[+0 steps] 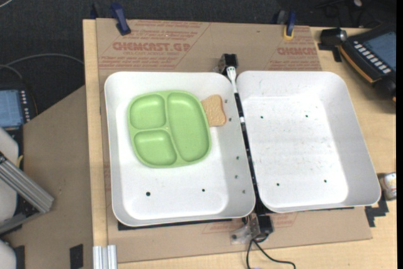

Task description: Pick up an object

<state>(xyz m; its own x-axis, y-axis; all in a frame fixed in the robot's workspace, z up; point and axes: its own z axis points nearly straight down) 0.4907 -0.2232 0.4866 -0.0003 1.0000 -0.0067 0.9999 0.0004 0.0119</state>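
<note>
A light green divided plate (169, 129) with three compartments lies flat in the upper part of the left white bin (170, 198). A small tan cracker-like piece (215, 110) rests against the plate's upper right rim, near the bin's right wall. The right white bin (302, 142) shows only its speckled floor.
Both bins sit on a brown cardboard sheet (157, 41) held by a blue clamp (119, 17) and a yellow clamp (289, 25) at the back. A black clip (228, 63) sits where the bins meet. A dark device (368, 57) lies at the right edge.
</note>
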